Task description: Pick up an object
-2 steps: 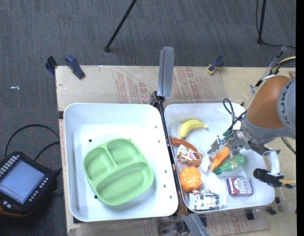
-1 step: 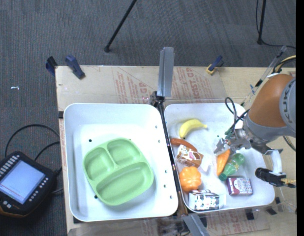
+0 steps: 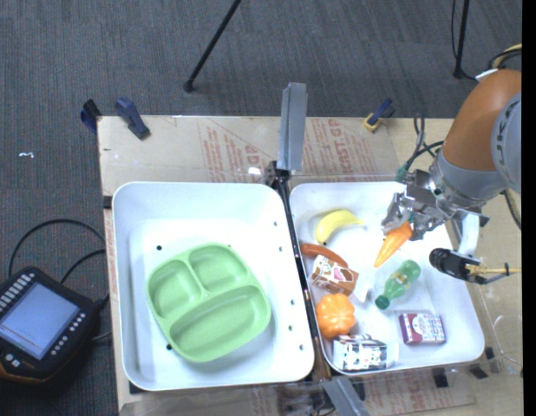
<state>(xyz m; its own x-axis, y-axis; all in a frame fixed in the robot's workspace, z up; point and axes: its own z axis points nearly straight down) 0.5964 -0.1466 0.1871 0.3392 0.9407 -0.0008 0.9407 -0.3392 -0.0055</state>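
My gripper (image 3: pixel 405 223) is over the far right part of the right bin (image 3: pixel 463 306). It is shut on the thick end of an orange carrot (image 3: pixel 389 248), whose tip slants down to the left. Below the carrot lies a green bottle (image 3: pixel 397 284). A yellow banana (image 3: pixel 337 224) lies to the carrot's left. A brown sausage (image 3: pixel 323 253), a small milk carton (image 3: pixel 334 276) and an orange fruit (image 3: pixel 336 315) sit along the bin's left side.
A red box (image 3: pixel 421 328) and a black-and-white carton (image 3: pixel 361 352) lie near the right bin's front edge. The left bin (image 3: pixel 134 232) holds a green divided plate (image 3: pixel 209 300). A grey post (image 3: pixel 292 128) stands behind the wall between the bins.
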